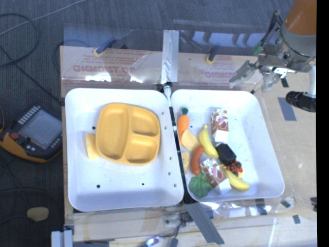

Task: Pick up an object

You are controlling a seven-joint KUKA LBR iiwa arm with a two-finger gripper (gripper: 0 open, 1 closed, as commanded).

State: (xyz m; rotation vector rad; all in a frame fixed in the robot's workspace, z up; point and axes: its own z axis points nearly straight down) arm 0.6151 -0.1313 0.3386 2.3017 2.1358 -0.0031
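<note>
Banana [208,142] in right-frame pile, untouched; I park gripper [258,77] upper right, spread wide, holding nothing, awaiting descent.

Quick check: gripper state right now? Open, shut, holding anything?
Gripper: open, holding nothing, fingers spread above the bench just beyond the far right corner of the right bin.

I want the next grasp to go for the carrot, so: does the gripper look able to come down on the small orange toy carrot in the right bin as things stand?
Probably yes. The small orange toy carrot lies uncovered at the left edge of the right white bin, nothing on top of it. The gripper hangs above the bin's far corner. The bin's dividing wall close beside the carrot could crowd one finger.
</note>
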